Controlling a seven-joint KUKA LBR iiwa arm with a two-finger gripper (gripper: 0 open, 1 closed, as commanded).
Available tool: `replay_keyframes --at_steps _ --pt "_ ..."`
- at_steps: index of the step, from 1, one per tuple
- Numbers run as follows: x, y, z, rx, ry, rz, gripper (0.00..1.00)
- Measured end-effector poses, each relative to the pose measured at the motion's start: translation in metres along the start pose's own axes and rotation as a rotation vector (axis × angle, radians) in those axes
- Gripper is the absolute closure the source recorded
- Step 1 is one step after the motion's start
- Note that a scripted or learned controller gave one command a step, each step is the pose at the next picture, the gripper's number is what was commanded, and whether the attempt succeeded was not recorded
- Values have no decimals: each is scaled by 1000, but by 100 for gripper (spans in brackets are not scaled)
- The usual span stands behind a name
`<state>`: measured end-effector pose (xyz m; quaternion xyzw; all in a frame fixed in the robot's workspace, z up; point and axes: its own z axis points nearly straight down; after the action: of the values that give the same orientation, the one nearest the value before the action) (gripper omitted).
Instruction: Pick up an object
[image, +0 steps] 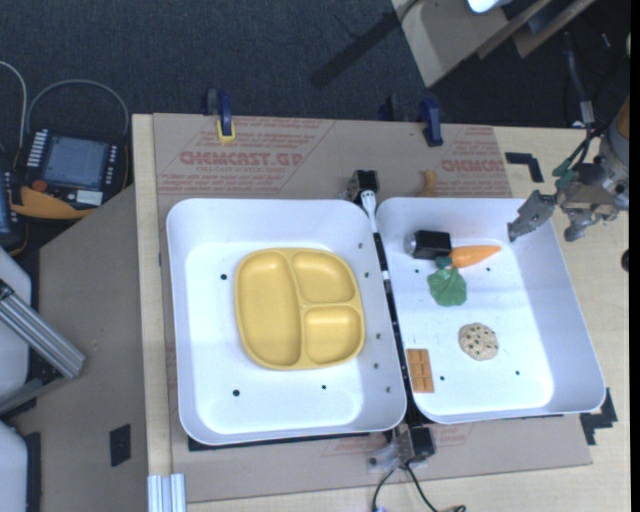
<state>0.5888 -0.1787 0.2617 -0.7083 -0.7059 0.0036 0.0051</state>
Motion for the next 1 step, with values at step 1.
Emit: replay_keyframes --at_steps 1 --pt "1 2 -7 -13 -3 -4 0"
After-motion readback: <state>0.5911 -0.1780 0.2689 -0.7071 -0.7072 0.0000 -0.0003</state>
